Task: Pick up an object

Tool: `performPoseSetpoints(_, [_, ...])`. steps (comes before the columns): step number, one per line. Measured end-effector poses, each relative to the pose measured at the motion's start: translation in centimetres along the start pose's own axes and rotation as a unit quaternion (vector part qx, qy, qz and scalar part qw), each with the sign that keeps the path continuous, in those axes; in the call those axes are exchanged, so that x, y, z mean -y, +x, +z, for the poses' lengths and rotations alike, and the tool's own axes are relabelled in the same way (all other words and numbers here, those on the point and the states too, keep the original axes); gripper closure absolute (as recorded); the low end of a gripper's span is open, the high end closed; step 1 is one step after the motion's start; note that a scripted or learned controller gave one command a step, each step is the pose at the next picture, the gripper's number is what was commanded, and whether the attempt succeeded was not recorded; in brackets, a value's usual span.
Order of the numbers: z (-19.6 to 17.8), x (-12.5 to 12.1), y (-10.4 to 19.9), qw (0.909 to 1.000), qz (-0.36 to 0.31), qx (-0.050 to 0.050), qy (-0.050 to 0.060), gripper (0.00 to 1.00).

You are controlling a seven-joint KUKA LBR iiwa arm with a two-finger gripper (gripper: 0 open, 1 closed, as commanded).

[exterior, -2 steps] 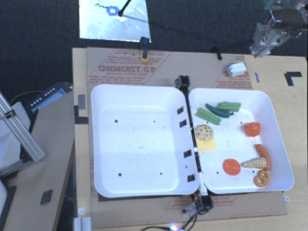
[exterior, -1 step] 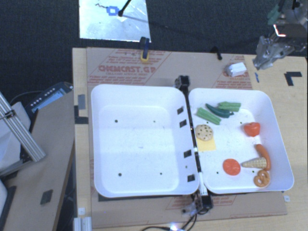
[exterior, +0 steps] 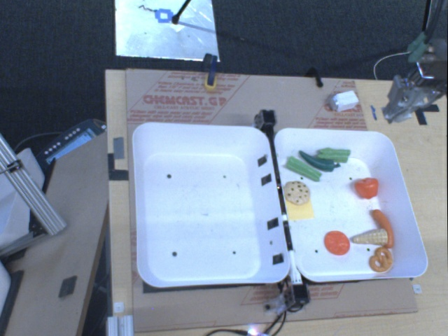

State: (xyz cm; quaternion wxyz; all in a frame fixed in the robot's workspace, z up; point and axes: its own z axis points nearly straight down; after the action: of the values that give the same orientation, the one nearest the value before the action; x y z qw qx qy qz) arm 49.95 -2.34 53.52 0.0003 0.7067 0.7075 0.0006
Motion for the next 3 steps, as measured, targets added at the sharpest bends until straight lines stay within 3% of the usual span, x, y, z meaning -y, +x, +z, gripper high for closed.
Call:
performPoseSetpoints(1, [0.0, 1.3, 0.1, 1.0, -0.001, 0.0, -0.001, 1.0])
performPoseSetpoints(2, [0.0, 1.3, -2.3, 1.0, 0.0, 0.001, -0.001, 1.0])
performPoseSetpoints(3, [11.1, 1.3, 3.5, 1.0, -0.004, 0.0, 0.005, 1.0])
